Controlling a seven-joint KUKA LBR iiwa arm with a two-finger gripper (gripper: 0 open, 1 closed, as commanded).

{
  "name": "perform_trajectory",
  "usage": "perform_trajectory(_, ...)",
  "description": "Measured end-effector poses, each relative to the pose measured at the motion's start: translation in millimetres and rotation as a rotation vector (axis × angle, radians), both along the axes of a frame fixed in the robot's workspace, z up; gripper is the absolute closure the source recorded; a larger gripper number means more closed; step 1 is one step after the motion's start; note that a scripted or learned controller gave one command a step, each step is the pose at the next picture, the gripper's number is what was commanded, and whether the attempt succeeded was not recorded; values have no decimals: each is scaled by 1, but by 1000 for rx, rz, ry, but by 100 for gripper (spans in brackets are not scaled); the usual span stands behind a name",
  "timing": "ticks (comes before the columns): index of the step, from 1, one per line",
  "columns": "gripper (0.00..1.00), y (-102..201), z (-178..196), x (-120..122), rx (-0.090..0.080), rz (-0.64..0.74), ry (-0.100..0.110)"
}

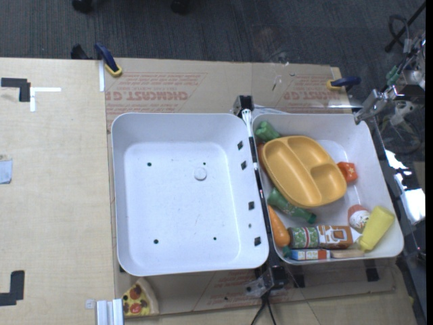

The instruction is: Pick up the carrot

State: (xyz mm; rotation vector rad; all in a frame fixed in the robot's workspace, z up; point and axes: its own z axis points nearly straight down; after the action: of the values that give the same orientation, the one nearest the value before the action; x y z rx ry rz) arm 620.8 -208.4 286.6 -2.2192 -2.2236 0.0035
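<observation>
- Carrot (278, 227) lies in the right bin (376, 156), tight against its left wall, near the front corner.
- Neighbours: yellow divided plate (304, 170) just behind and to the right; a green toy vegetable (289, 206) beside the carrot's upper end; a small carton (319, 235) touching or nearly touching its lower end.
- Left bin (177, 185) holds nothing we need.
- Arm: only hardware at the right edge, behind the right bin. We cannot tell how the jaws stand.
- Step in hand, as we judge it: the approach, grasp not yet begun.
- Carrot's long axis runs roughly along the dividing wall, back to front, slightly slanted. The orange body seems to broaden toward the front; which end is the tip we cannot say for certain.
- To do it well, we would come straight down over the carrot's middle and close across the short width, jaws set crosswise to the wall-parallel axis.
- Risk: the wall-side finger has little room; it may strike the rim or wall. The carton may get nudged too.
</observation>
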Motion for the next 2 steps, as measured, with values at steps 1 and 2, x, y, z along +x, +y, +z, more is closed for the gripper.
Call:
perform_trajectory(1,0,1,-157,16,1,-42,1)
perform_trajectory(2,0,29,-194,25,1,67,-2)
